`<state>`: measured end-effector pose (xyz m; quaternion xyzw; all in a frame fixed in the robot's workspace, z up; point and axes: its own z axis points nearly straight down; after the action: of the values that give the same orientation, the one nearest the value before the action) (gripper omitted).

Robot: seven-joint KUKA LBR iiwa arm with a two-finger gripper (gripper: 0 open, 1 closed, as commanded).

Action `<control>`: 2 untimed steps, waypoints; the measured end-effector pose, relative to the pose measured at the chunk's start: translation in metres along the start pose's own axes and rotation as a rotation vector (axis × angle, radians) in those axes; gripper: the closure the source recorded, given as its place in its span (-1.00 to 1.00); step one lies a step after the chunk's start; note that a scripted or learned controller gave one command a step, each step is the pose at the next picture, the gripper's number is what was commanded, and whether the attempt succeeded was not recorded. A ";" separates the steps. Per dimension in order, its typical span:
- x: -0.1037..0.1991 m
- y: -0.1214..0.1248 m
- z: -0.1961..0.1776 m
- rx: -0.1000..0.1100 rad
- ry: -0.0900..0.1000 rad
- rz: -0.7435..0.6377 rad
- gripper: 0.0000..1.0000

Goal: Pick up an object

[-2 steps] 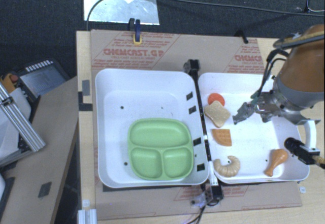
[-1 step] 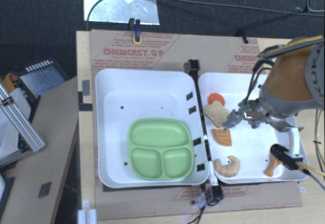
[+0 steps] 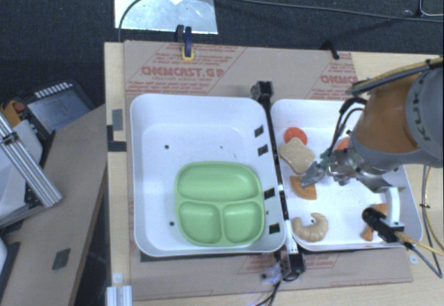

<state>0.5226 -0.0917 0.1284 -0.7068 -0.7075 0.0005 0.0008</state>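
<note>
Nothing lifted yet. Our gripper (image 3: 313, 174) hovered low in the right bin (image 3: 326, 112), beside the orange wedge (image 3: 304, 189); can't tell its grip state. Tan bread piece (image 3: 297, 155) just above the wedge, croissant (image 3: 310, 227) below it. Grasp and lift remained.

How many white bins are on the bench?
2. The left bin holds a green divided tray. The right bin holds small food-like pieces, and the arm's gripper reaches into it. Nothing suggests a hidden third bin.
</note>
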 end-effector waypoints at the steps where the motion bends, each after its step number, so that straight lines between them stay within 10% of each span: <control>1: 0.000 0.000 0.046 0.000 0.000 0.000 -1.00; 2: 0.000 0.001 0.034 -0.003 0.000 0.000 1.00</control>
<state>0.5237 -0.0917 0.0948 -0.7067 -0.7075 -0.0006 -0.0006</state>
